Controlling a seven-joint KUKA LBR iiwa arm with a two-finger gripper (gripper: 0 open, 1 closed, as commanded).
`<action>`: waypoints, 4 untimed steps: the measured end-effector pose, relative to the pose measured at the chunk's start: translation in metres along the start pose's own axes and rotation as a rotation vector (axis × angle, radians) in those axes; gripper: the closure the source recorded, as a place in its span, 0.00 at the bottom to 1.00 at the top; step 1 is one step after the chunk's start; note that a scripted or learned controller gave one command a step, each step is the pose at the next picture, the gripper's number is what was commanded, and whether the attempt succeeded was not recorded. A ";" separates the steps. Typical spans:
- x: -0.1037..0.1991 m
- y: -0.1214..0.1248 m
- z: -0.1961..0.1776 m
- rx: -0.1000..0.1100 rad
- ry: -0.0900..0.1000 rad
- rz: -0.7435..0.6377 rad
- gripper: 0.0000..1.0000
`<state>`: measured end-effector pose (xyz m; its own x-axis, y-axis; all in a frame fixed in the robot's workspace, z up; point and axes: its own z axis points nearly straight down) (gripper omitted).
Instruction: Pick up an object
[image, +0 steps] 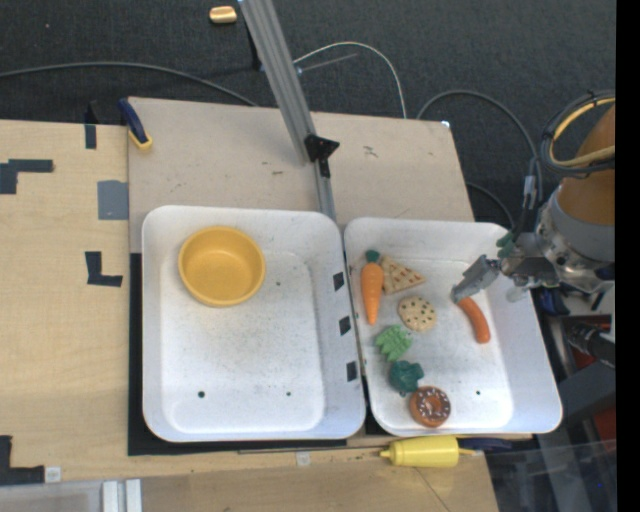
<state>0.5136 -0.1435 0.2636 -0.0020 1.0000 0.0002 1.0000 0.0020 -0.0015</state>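
The orange sausage (475, 320) lies at the right bin's (520, 400) right side, just beside the tool (470, 287), whose opening I cannot tell; it looks a light, stiff, smooth toy, best pinched across its narrow middle lest it slip.

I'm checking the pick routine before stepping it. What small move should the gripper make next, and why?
Probably a short descent onto the orange sausage. The gripper sits just above its upper end in the right bin, with nothing between its fingers, and the cookie lies apart to the left.
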 end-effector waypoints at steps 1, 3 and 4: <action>0.000 0.000 0.000 0.000 0.000 0.000 0.00; 0.012 0.008 0.108 0.007 0.001 0.000 0.00; 0.010 0.007 0.152 0.006 0.001 0.001 0.00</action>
<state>0.5203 -0.1336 0.1116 -0.0008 1.0000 0.0010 1.0000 0.0008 -0.0072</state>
